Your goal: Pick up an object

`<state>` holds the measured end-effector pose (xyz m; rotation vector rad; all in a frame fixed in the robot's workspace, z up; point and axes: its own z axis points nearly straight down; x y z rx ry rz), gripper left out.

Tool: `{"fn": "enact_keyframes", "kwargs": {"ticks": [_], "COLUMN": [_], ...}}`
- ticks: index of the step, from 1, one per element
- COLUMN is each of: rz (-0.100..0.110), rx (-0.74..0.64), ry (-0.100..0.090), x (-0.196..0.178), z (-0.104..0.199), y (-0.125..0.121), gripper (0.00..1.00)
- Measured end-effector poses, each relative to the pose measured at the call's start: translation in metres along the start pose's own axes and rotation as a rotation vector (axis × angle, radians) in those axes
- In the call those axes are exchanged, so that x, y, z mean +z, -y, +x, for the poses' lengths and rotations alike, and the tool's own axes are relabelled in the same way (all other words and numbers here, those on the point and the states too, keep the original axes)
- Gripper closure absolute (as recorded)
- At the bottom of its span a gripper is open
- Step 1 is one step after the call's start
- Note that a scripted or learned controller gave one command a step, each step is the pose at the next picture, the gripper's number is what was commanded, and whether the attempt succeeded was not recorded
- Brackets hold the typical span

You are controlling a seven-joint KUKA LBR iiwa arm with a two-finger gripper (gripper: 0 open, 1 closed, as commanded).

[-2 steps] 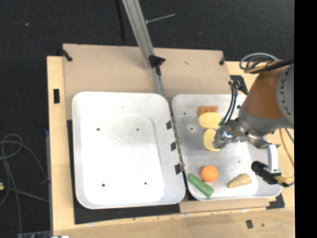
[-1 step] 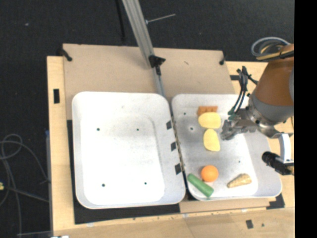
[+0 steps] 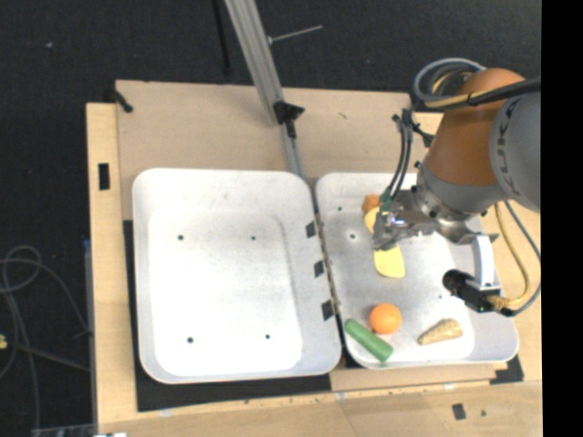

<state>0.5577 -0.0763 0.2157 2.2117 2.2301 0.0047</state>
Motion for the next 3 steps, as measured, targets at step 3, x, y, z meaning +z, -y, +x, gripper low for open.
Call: {"fn": "enact_keyframes", "kwargs": {"ticks": [3], "rz": [0.000], "rx": [0.002], "ry": [0.001], "x": [-0.018], "z": [0.161], "y": [-0.012], "gripper": [1.00]}}
